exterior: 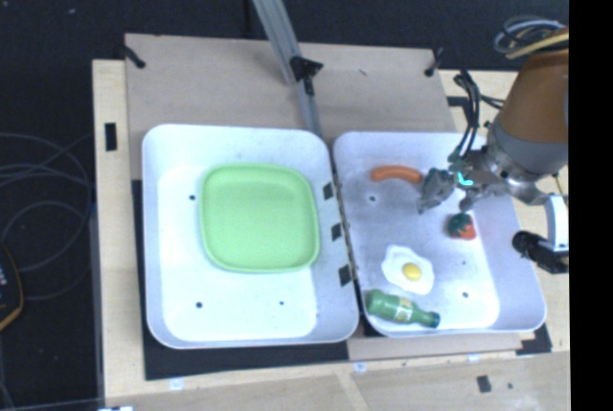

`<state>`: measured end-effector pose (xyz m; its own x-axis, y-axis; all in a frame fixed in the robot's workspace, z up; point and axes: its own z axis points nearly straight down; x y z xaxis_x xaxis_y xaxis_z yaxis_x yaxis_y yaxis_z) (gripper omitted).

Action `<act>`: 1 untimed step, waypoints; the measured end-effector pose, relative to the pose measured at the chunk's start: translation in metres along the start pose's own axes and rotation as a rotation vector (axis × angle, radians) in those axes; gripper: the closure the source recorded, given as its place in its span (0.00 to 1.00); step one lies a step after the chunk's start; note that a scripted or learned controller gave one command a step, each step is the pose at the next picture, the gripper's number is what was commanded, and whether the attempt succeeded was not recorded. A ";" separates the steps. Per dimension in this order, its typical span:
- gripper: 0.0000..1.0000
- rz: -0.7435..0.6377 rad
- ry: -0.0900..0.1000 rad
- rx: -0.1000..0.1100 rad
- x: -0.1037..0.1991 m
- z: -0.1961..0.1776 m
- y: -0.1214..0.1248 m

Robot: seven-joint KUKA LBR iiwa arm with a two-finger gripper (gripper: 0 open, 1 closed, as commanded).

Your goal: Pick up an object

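In the right bin (508,304) lie an orange sausage (396,174), a fried egg (409,270), a green bottle (400,308) on its side and a small red and green fruit (464,226). My gripper (450,194) hangs over the middle of this bin, between the sausage and the small fruit. Its two dark fingers stand apart and I see nothing between them. The arm's orange band (538,107) rises at the right edge.
The left bin (168,304) holds a light green square plate (260,216). A grey metal pole (273,7) slants up from between the bins. Cables (469,107) run along the arm above the right bin.
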<state>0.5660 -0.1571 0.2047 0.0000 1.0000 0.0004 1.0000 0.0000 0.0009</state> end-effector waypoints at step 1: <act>0.00 0.000 0.000 0.000 0.000 0.000 0.000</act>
<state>0.5660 -0.1571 0.2046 0.0000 1.0000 0.0004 1.0000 0.0000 0.0008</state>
